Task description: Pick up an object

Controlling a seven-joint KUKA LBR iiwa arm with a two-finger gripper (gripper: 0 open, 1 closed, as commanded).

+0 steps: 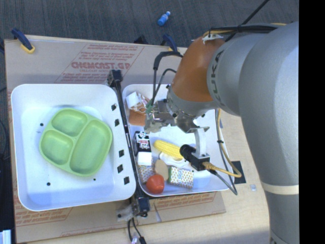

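The grey arm with its orange band comes in from the right of the frame and bends down over the right-hand shallow white bin (216, 184). Its gripper (158, 117) sits low in the upper left part of that bin, beside a brown rounded piece (137, 117) and a small white packet (134, 100). The wrist hides the tips, so whether the fingers are open or closed cannot be told, and nothing can be seen held between them.

The things to be picked lie in the lower half of the same bin: a yellow plastic corn cob (170, 148) near the middle, a red tomato-like ball (155, 183) at the bottom edge, a white cube (144, 159) just above it, a small black-and-white printed box (143, 142) at the left wall, and a patterned green-and-white packet (181, 177) right of the ball.

The left-hand white bin (30, 187) holds a light green divided plastic plate (76, 141) with three compartments. Both bins rest on a sheet of brown printed cardboard (96, 60) on the counter. A small blue object (163, 18) lies on the dark floor at the top of the frame.
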